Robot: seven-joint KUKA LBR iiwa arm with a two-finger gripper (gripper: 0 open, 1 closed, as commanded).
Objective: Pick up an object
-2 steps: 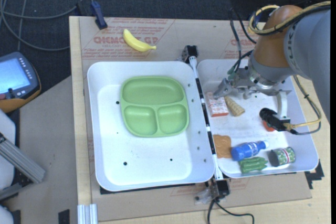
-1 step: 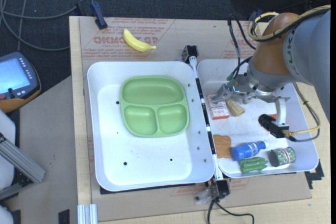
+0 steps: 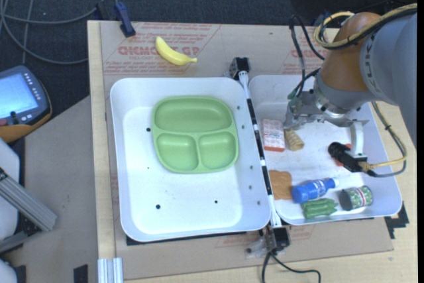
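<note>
Hanging low in the right bin, the end effector is seen just above a tan cork, beside a red-and-white packet; whether it is apart cannot be told.

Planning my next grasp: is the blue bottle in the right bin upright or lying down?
Lying down. The blue bottle rests on its side on the right bin floor, beside a green object.
</note>
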